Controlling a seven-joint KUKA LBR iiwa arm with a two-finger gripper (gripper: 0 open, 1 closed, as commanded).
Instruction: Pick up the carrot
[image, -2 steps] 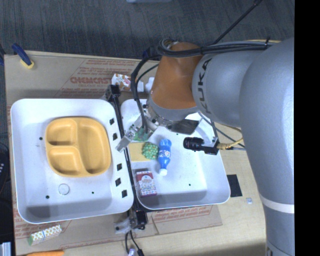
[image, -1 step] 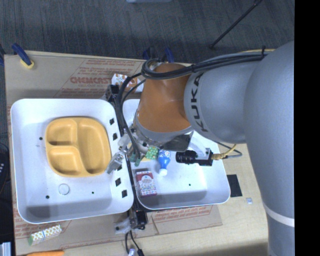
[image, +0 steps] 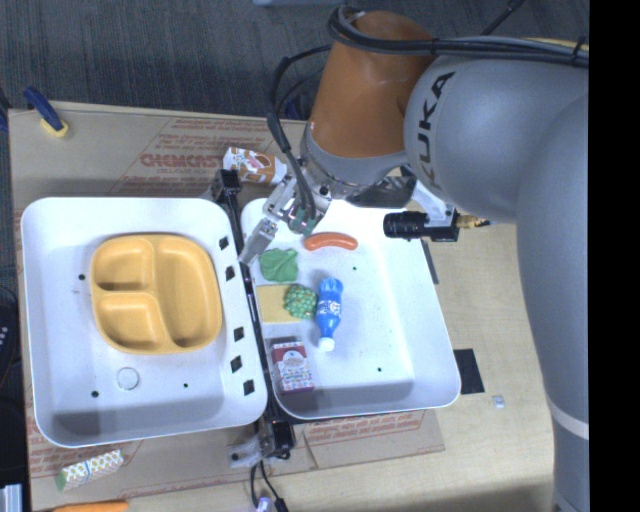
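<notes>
The claw (image: 282, 214) is seen hanging over the upper left corner of the right bin (image: 425, 330), its fingers parted with nothing gripped between them. Just to its right, the carrot (image: 331, 241) lies flat on the bin floor, apart from the fingers. Just below the claw a green leafy piece (image: 279, 265) is found, and further below a knobbly green item (image: 299, 300) beside a blue bottle (image: 328, 311). Further still, a red box (image: 290, 365) lies. Well to the left, a yellow divided tray (image: 156, 291) is held in the left bin (image: 50, 330).
</notes>
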